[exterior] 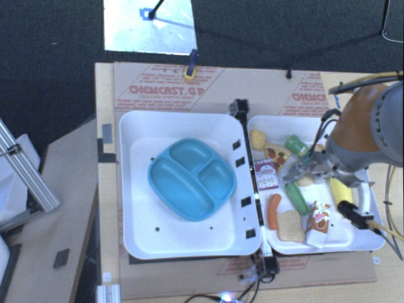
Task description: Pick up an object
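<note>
We saw a blue plastic plate with three sections [191,178] in the left white bin [136,232]. The right white bin [363,238] held toy food: an orange carrot stick [273,211], a green stick [295,197]. The gripper [297,174] hung low over it, maybe touching; we could not tell whether it was open.

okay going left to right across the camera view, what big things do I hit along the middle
Left bin → blue divided plate → black divider clips → pink card → green cucumber piece → yellow banana-like piece.
</note>
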Available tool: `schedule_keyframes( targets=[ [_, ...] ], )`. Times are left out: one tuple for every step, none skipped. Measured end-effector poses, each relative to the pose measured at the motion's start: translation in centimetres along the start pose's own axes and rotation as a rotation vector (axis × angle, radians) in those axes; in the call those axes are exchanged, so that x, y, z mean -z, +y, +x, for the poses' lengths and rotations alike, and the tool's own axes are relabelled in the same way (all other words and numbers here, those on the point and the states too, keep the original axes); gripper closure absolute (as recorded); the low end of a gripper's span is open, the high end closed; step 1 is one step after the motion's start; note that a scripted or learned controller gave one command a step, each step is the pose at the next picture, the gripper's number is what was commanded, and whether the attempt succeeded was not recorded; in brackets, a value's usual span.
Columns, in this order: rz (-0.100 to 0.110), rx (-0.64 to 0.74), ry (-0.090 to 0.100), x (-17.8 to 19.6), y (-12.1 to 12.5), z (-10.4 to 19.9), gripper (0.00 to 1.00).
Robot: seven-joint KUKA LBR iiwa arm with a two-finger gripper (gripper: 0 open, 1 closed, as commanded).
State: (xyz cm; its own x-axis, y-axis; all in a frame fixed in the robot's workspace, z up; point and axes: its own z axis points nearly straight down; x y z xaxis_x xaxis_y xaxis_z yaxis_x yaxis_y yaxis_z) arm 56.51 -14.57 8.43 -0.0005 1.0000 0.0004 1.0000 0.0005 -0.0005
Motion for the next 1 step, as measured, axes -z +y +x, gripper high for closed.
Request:
schedule_keyframes(
  targets=[
    [-0.004, 0.000, 0.000, 1.15, 0.10, -0.03, 1.00]
  ],
)
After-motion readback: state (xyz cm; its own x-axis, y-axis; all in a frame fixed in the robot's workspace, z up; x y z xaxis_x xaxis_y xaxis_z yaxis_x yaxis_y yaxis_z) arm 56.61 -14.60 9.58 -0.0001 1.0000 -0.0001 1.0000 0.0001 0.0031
